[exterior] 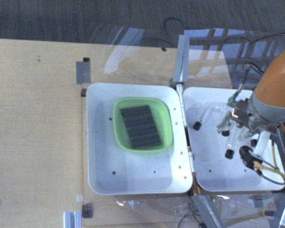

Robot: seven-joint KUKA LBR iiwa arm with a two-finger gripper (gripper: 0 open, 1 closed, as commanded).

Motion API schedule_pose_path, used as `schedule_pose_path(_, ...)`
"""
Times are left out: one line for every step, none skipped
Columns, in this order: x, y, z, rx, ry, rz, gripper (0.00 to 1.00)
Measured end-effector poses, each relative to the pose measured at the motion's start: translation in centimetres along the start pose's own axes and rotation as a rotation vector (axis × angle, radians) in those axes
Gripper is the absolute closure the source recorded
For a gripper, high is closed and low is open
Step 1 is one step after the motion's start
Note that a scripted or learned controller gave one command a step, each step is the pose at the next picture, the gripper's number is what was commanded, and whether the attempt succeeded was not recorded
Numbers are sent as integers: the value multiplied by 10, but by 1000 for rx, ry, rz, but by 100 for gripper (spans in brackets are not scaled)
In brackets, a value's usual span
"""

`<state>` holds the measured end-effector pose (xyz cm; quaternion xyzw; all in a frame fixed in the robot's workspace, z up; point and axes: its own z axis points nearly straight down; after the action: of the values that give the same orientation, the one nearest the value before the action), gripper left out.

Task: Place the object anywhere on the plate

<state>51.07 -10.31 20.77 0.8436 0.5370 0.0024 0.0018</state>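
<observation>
The dark ribbed object (141,127) lies flat on the green plate (119,109) in the left bin (99,175). It appears stiff and light; grasp across its long edges. Gripper (232,139) state: cannot tell.

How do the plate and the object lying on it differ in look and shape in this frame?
The plate is bright green, while the dark object is charcoal grey. The plate is a rounded square with a raised rim; the dark object is a flat rectangle with ridges across it. The plate is the larger, and the dark object lies wholly inside it, turned slightly askew. Both sit in the left bin, apart from the pincer.
</observation>
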Motion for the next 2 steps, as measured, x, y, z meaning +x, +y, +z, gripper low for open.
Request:
schedule_pose_path(51, -26, 23, 2, 0, -113, 100)
schedule_pose_path(108, -14, 23, 2, 1, -354, 100)
